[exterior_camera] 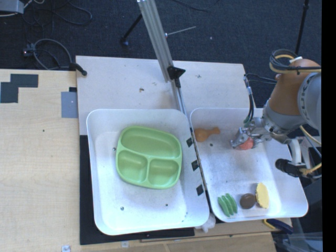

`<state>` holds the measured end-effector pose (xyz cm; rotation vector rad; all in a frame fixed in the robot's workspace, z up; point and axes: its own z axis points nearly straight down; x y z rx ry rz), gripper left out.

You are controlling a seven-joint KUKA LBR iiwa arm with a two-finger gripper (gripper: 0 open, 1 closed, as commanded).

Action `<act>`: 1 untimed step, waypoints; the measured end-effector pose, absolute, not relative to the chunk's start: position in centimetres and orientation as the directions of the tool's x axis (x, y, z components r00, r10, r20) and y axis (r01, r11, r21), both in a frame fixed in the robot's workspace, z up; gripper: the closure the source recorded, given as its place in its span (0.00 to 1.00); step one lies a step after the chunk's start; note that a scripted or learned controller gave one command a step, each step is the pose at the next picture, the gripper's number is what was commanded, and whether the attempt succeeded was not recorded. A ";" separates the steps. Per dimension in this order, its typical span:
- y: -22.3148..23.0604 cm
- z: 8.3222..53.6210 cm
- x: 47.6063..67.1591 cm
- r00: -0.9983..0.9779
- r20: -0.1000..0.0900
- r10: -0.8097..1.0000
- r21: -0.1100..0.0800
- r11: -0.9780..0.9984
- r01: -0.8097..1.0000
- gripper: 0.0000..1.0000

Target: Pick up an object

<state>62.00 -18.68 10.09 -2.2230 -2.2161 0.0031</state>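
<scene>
Near right corner of the right bin: a green ridged item (227,205), a brown round item (247,200) and a yellow item (262,195) are lined up left to right, just beside one another.
Right bin (231,167): a shallow white bin is set on the table, its left edge against the left bin.
Left bin (102,193): a shallow white bin is seen beside it, with black clips along the shared edge.
Green plate (148,157): a three-compartment plate is laid flat in the left bin, towards its far half.
Red object (246,145): a small red-orange item is seen in the far part of the right bin, directly at the gripper's tip and partly covered by it.
Gripper (242,139): it is lowered onto the red object; whether the fingers are spread or pressed together cannot be told.
Orange object (206,134): an orange item is laid near the far left corner of the right bin, apart from the gripper.
Arm (292,96): the grey arm with its orange band is reached in from the right.
Table (126,83): a white surface is seen beyond the bins.
Metal rail (157,35): a slanted bar is seen rising from the far table.
</scene>
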 end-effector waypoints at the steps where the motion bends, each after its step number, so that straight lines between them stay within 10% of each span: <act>1: -19.2 14.5 61.7 0.003 -0.001 1.000 0.001 -0.003 1.000 1.00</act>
